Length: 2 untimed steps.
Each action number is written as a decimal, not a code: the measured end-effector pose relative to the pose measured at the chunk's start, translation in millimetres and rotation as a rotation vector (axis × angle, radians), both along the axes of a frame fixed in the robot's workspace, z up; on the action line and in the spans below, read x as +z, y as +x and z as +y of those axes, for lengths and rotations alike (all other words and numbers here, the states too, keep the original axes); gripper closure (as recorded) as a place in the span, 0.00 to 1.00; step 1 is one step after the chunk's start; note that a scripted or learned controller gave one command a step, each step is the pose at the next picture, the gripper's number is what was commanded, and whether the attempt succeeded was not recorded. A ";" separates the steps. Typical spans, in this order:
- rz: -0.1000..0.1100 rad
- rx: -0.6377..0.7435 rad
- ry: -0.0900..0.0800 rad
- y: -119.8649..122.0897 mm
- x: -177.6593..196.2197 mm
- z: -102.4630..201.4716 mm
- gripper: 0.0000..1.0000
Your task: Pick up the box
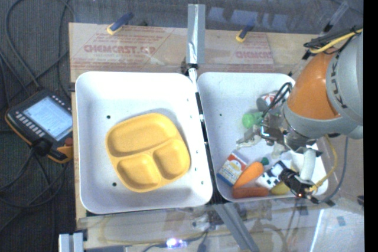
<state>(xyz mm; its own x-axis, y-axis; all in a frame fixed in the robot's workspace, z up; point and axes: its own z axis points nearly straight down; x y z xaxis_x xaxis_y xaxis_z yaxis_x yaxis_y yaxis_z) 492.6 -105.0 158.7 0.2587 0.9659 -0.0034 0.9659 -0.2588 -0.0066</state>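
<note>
The box (232,168) is small, white and blue with an orange patch. It lies near the front left of the right bin (224,97), touching the tip of a carrot (251,173). My gripper (255,135) hangs over the middle of that bin, above and to the right of the box and apart from it. The grey arm with its orange band (313,97) hides the bin's right side. Nothing can be made out in the gripper.
A green item (251,120) sits just behind the gripper. A red piece (251,192), a black-and-white item (274,173), a yellow item (281,189) and a white bottle (307,165) crowd the front right. The left bin (94,91) holds a yellow divided plate (149,151).
</note>
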 end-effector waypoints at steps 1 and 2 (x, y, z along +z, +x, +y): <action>-0.026 0.165 -0.002 -2.1 -68.4 11.7 0.00; -0.021 0.166 0.001 -3.2 -60.4 11.9 1.00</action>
<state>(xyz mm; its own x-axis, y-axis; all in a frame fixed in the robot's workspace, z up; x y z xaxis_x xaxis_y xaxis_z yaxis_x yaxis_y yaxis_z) 489.4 -93.1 98.3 0.0959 0.9954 0.0012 0.9953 -0.0959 0.0134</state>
